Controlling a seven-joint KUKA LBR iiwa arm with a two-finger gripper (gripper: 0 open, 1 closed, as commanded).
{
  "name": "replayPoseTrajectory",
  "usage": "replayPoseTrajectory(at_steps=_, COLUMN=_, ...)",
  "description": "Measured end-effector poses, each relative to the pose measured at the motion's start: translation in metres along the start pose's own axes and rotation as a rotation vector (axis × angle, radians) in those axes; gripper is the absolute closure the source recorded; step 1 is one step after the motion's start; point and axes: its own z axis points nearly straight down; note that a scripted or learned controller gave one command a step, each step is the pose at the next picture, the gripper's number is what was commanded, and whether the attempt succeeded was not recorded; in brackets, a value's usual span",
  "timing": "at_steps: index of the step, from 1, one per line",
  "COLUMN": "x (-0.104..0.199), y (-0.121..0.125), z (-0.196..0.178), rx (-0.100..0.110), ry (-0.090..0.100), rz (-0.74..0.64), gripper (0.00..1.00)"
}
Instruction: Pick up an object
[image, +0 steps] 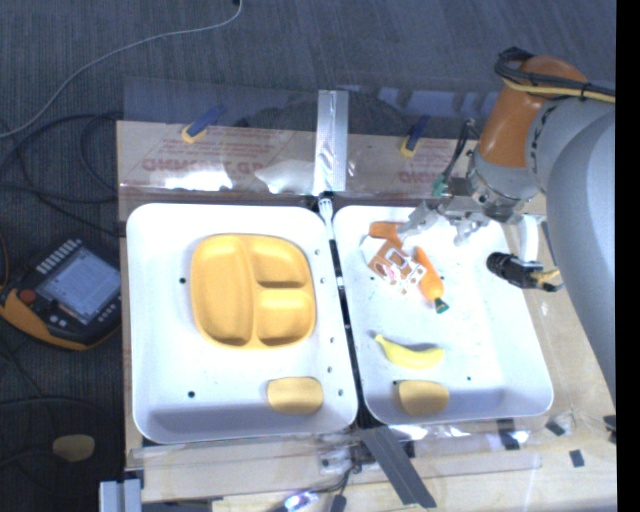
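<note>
Nothing looks picked up yet, so the whole grab is left. Taking the banana (408, 352) in the right bin (520, 350) as marker: nearer is a tan block (423, 397); beyond it the carrot (430, 277) and a small red-and-white toy (394, 266); farther, the gripper (452, 222), spread open and empty. Left, the other bin (160, 330) holds a yellow tray (252, 290) and another tan block (295, 394).

A single fixed camera looks down at a slant from above the counter (140, 150), far enough back to take in both shallow white plastic bins, the left one (150, 330) and the right one (520, 370), side by side. The dark carpeted floor (60, 80) shows beyond, and the grey arm with its orange band (515, 120) enters from the right.
</note>
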Motion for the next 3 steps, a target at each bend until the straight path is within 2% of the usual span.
replayPoseTrajectory(at_steps=1, x=-0.016, y=-0.024, z=0.036, rx=0.0, ry=0.003, rz=-0.043, gripper=0.0)
replayPoseTrajectory(at_steps=2, x=-0.01, y=-0.018, z=0.046, rx=0.0, ry=0.0, rz=-0.229, gripper=0.0)
replayPoseTrajectory(at_steps=3, x=-0.043, y=-0.033, z=0.054, rx=-0.011, ry=-0.001, rz=-0.199, gripper=0.0)
